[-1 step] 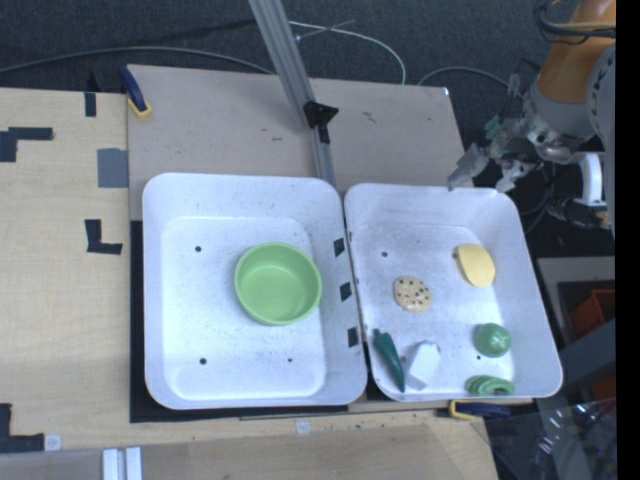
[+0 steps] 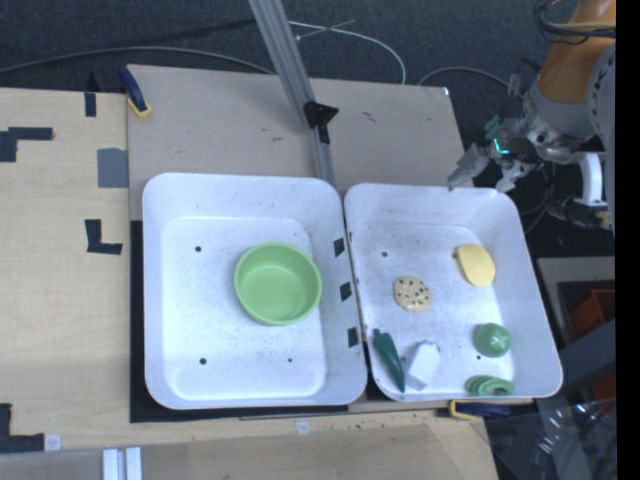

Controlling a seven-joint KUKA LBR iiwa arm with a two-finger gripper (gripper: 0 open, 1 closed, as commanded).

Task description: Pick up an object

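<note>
My gripper [image 2: 483,174] hangs open over the far right corner of the right bin [image 2: 520,230], with nothing between its fingers. Below it in that bin lie a yellow lemon-shaped piece [image 2: 476,265], a round speckled cookie [image 2: 411,294], a green ball-like piece [image 2: 491,340], a dark green pepper-like piece [image 2: 388,358], a small white block [image 2: 423,362] and a flat green ring-shaped piece [image 2: 489,386]. The yellow piece is the nearest to the gripper, still well apart from it.
The left bin [image 2: 170,268] holds a light green bowl [image 2: 277,283]. A slanted metal pole [image 2: 290,63] rises behind the bins. Cables run over the dark floor beyond the bench. The grey arm with its orange band [image 2: 580,63] comes in at the upper right.
</note>
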